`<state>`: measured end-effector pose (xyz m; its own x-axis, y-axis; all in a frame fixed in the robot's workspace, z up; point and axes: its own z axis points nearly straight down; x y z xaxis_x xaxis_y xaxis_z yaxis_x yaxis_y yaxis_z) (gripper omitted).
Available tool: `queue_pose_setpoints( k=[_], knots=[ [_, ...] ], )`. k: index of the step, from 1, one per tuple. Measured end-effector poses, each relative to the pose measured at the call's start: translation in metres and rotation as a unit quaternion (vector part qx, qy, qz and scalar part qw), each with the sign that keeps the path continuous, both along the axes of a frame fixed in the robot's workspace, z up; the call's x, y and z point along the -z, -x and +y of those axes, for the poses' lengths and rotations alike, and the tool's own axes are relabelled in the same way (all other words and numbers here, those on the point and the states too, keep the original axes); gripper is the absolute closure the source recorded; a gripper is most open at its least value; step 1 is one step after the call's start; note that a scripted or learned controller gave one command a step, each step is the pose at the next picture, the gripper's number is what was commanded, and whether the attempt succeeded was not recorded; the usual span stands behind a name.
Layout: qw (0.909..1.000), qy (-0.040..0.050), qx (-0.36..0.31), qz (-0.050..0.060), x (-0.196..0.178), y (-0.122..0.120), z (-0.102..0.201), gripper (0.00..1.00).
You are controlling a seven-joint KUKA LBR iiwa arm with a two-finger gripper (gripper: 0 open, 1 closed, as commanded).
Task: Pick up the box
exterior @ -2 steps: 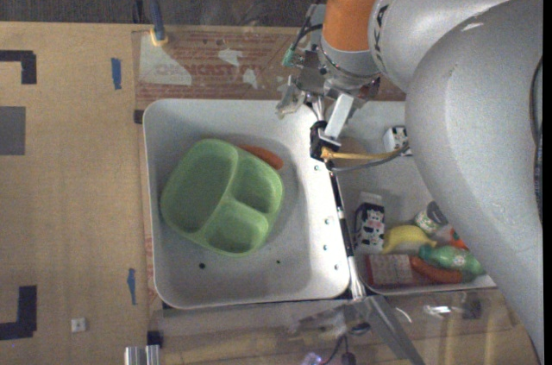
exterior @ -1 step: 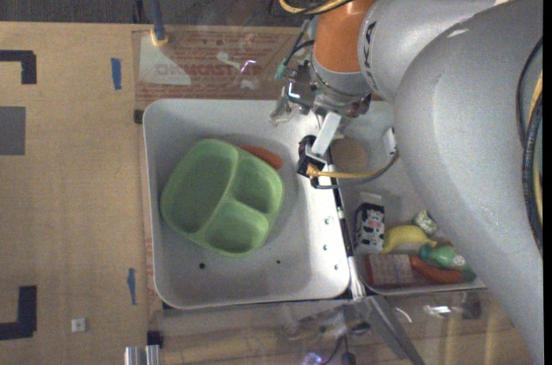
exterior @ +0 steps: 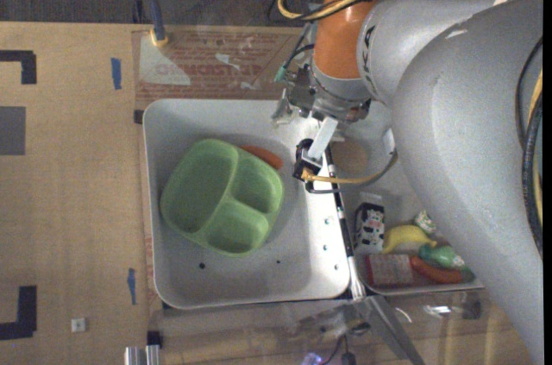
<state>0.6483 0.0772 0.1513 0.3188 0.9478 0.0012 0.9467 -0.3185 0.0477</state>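
Observation:
A small black-and-white box point(exterior: 371, 227) stands in the right bin point(exterior: 379, 286), close to the wall between the two bins. The gripper point(exterior: 291, 103) hangs under the orange band, over the far right corner of the left bin point(exterior: 250, 281). It is well apart from the box, up and to the left of it. Nothing shows in its grasp.
A green divided plate point(exterior: 222, 195) fills the middle of the left bin, with an orange thing point(exterior: 263, 154) behind it. In the right bin lie a banana point(exterior: 405, 236), a green and red item point(exterior: 440, 261), a reddish flat packet point(exterior: 392, 269) and a round tan thing point(exterior: 352, 154). The arm covers most of that bin.

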Motion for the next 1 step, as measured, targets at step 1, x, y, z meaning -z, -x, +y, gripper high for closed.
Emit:
queue_pose_setpoints(
  k=[1],
  knots=[
    [0.9993,-0.0004,0.037,-0.003,0.0026,0.0044,0.0003,0.0]
  ],
)
